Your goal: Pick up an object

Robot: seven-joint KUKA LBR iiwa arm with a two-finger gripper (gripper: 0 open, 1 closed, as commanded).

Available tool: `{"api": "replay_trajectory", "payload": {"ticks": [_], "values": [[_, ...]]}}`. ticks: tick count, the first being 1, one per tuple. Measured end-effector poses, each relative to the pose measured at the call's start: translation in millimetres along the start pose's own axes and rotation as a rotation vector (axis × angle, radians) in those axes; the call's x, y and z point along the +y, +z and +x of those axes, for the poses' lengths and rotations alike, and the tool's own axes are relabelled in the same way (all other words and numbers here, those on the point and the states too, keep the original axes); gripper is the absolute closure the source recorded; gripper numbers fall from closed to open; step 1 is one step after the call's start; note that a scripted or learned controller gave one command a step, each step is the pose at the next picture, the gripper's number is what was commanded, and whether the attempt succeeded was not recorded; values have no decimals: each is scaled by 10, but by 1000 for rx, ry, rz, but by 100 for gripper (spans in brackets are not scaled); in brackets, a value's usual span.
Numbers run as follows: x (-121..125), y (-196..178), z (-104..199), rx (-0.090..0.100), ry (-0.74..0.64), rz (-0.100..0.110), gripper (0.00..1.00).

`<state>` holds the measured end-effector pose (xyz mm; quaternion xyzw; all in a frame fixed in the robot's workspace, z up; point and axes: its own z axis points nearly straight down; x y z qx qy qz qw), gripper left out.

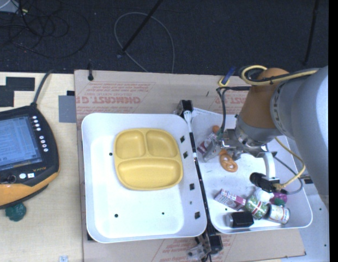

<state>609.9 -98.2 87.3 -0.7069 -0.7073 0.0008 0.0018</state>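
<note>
Two white bins sit side by side on the counter (65,168). The left bin (98,201) carries a yellow divided plate (148,159) toward its far edge. The arm reaches in from the right and holds the gripper (230,149) low over the far half of the right bin (306,222), close to that bin's left edge. Whether the gripper is released or clenched cannot be told, since the wrist covers it from above. An orange ring (229,163), twisted like a pretzel, lies on the bin floor just beside the gripper, on its near side; whether the two touch cannot be told. A crumpled silvery wrapper (207,145) lies just left of the gripper, by the bin's left edge, and a small orange bit (215,129) lies beyond it toward the far-left corner. The other things crowd the right bin's near edge, well apart from the gripper: a pink and white tube (230,198), a black block (241,219) at the near edge, a green and white can (270,212) on its side toward the near-right corner, and a small purple and green thing (281,199) just beyond the can. At the counter's left edge rests a control pendant (19,146) with a lit screen, and a teal lump (16,212) lies near it.
</note>
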Motion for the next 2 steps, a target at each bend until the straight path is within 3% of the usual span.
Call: {"api": "replay_trajectory", "payload": {"ticks": [1,2], "values": [[337,-4,-250,-1,-2,-1,0],[-1003,-8,-613,0,4,1,0]]}}
